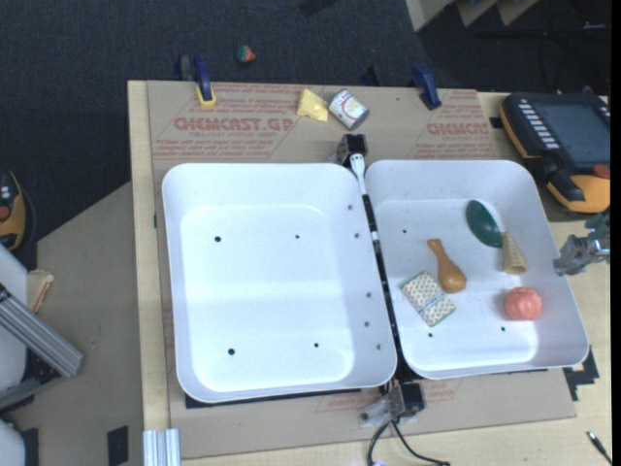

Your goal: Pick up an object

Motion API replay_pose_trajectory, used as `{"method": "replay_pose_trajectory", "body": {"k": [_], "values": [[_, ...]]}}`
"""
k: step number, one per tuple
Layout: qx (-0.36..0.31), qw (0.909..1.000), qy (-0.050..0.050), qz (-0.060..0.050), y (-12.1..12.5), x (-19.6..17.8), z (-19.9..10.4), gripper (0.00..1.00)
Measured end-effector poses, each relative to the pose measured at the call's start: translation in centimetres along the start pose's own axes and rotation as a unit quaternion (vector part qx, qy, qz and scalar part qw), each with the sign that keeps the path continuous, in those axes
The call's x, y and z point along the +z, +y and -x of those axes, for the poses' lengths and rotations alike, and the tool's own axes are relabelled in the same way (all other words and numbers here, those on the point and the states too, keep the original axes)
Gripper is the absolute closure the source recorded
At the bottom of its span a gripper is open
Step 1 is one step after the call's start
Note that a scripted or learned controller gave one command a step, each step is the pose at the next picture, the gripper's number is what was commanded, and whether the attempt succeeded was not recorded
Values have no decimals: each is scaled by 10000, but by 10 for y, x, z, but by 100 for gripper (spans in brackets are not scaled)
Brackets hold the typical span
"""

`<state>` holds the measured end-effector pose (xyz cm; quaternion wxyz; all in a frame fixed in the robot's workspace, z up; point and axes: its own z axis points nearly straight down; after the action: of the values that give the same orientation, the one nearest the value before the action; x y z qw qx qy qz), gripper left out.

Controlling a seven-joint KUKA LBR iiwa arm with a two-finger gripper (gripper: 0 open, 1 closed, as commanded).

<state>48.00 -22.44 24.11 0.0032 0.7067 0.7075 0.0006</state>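
Eyes on the right bin (543,352), where every candidate lies: one red ball (523,304) near the bin's right wall, one orange pear-shaped wooden piece (446,266) near the middle, one checkered block (428,298) touching the pear's fat end on its left, one dark green oval (483,221) up toward the far side, and one tan cone-like piece (511,253) just beside the green one. Five things, one of each. The gripper (582,252) sits at the bin's right rim, level with the cone. It is too small and blurred for me to say how far open it is, and I see nothing in it.

I'd go for the red ball. It stands apart from the others and nearest the arm. Come straight down, centre over it, and close gently, since a round thing will likely squirt out sideways. The left bin (194,289) is the second bin. Beyond the bins, on the bench, lie one yellow scrap (312,106) and one small white box (348,109).
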Motion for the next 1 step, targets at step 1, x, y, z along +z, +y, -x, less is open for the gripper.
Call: {"method": "replay_pose_trajectory", "body": {"k": [1], "values": [[-3,10000,-6,18,1,-83,0,100]]}}
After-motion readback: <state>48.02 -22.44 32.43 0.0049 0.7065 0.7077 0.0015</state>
